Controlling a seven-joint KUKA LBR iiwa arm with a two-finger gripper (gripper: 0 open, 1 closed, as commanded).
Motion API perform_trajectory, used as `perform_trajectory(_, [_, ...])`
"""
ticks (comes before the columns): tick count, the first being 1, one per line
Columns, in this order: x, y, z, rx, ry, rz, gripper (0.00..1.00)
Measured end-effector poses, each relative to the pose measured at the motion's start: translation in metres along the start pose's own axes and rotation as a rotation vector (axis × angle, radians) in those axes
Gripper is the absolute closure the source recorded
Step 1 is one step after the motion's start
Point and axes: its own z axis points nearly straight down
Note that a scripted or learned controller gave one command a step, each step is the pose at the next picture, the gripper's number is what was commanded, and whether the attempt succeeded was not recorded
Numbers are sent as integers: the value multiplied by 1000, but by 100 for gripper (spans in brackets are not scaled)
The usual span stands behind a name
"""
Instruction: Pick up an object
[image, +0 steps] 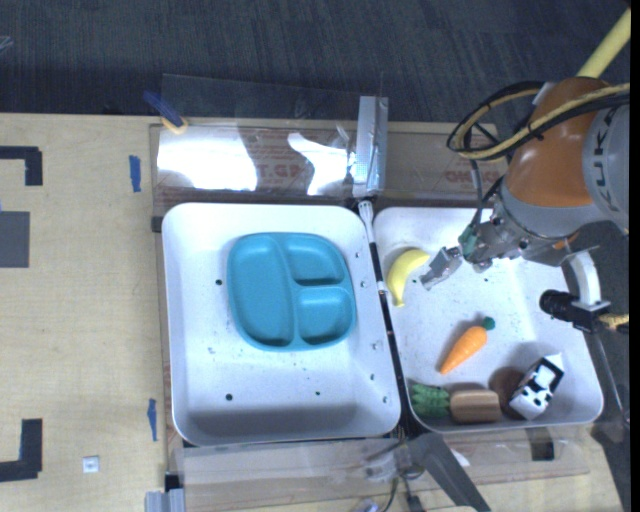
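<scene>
The place looked like a robotics lab set up for grasping trials rather than a home or kitchen. A pale plywood bench (80, 300) carried two shallow white plastic bins (190, 400) side by side, fenced at the far edge by a clear plastic panel (250, 150) and a metal bracket (370, 145). Black square markers (25, 165) and strips of blue tape (135, 172) sat on the bench's left part. A grey industrial arm with an orange band (555, 140) and looped black cables (490, 125) reached in over the right bin. That bin's contents were toy props: an orange plastic carrot (465, 345), a yellow toy banana (405, 270), a black-and-white toy cow (538, 385).
</scene>
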Motion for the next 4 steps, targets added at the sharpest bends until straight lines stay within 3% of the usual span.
perform_trajectory(1, [-12, -78, 96, -1, -1, -47, 0])
perform_trajectory(2, [-12, -76, 85, -8, -4, -47, 100])
perform_trajectory(3, [46, -58, 0, -1, 1, 190, 100])
perform_trajectory(4, [45, -59, 1, 1, 1, 191, 0])
